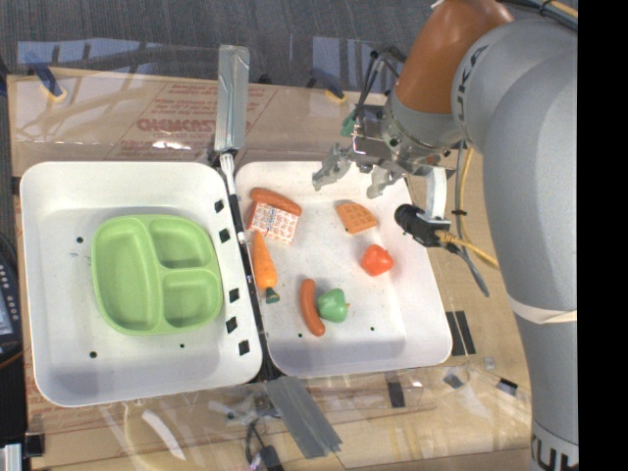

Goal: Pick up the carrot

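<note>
The carrot (264,263) is orange with a small green tip at its near end. It lies lengthwise against the left wall of the right bin (422,312). My gripper (353,178) hangs over the far edge of that bin, well up and to the right of the carrot. Its fingers are spread open and nothing sits between them.
In the right bin lie a sausage (274,201), a red-and-white packet (276,224), a waffle (356,217), a red fruit (376,260), a second sausage (311,306) and a green pepper (333,305). A green divided plate (157,273) rests in the left bin (49,263).
</note>
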Tool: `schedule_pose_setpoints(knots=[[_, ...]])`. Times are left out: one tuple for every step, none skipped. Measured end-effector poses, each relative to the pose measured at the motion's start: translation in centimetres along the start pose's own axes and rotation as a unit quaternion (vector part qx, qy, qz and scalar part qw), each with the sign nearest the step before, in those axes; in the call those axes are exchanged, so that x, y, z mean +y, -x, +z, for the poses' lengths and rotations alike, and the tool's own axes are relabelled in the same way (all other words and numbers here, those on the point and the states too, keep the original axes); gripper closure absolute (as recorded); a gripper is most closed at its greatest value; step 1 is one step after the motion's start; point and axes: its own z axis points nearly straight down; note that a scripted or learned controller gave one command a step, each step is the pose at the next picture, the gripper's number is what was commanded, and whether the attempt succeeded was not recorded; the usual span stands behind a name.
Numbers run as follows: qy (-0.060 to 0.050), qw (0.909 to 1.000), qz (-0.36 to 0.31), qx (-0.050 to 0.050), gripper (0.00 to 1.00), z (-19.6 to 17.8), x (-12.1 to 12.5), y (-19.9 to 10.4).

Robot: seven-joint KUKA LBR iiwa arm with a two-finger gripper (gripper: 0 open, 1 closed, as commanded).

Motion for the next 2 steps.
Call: schedule_pose_setpoints(knots=[[-0.004,0.9988,-0.048,0.0,0.0,10.5,-3.1,-1.9],[-0.001,0.9755,-0.22,0.001,0.0,4.2,-7.4,-5.8]])
